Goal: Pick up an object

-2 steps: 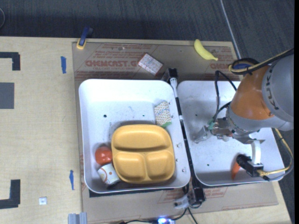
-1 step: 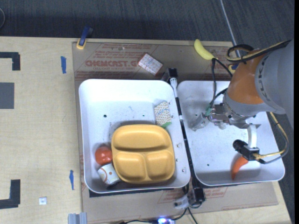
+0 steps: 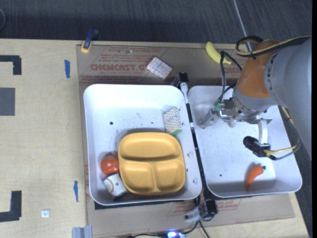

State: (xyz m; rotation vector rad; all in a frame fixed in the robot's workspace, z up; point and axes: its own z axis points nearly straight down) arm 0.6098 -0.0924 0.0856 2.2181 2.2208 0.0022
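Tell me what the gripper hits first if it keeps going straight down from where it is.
Likely the bare floor of the right bin near its upper left corner: the gripper hangs there, apart from the toy carrot. Depth is hard to judge.

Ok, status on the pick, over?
Pincer low in right bin, near its left wall. Orange carrot toy lies untouched at front. Yellow tray, red ball in left bin.

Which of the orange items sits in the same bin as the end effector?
The carrot-shaped toy, lying near the front edge of the right bin. The orange-red ball and the yellow-orange compartment tray are both in the left bin.
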